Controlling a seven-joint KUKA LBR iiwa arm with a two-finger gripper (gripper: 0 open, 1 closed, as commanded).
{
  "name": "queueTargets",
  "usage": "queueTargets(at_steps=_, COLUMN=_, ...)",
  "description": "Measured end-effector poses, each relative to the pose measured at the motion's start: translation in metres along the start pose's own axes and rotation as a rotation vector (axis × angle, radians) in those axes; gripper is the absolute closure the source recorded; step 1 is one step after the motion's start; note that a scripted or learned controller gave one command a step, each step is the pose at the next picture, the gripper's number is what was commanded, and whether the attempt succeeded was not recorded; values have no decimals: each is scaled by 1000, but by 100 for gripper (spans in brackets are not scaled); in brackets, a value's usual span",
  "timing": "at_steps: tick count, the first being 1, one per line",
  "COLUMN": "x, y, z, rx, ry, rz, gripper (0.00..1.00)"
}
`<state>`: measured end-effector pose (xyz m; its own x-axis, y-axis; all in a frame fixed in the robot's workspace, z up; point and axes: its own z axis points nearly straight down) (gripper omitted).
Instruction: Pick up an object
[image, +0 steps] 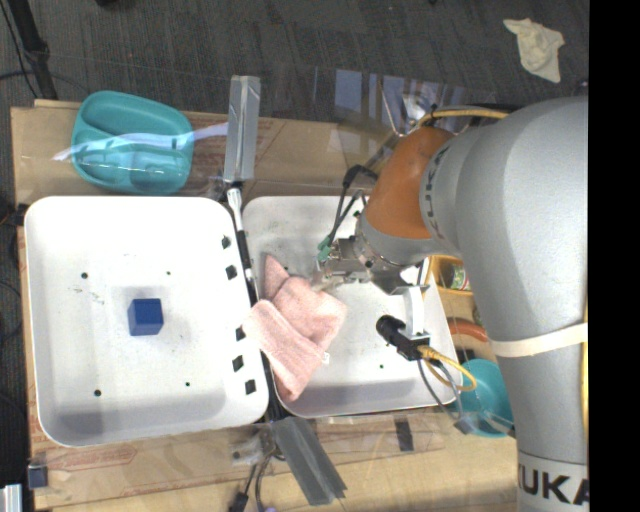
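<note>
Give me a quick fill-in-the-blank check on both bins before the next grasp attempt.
1. The blue cube lies in the ____ bin.
2. The cloth in the right bin is ____ in colour.
3. The cloth's lower-left part lies against the bin's ____ wall.
4. The hand sits over the ____ bin.

Missing words: left; pink; left; right

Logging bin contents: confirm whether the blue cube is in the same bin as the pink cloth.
No. The blue cube sits in the left bin, while the pink cloth lies in the right bin.

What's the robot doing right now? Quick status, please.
Gripper down in right bin, at pink cloth. Grasp unconfirmed. Blue cube alone in left bin.
</note>
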<state>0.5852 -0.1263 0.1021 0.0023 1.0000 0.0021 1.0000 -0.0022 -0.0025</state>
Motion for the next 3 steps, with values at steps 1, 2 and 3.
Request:
queueTargets(at_steps=1, x=0, y=0, z=0, rx=0, ry=0, rz=0, gripper=0)
queueTargets(at_steps=2, x=-11, y=-28, z=10, rx=-1, ry=-1, rz=-121, gripper=0)
queueTargets(at_steps=3, x=29, y=-35, z=11, rx=-1, ry=-2, rz=-148, gripper=0)
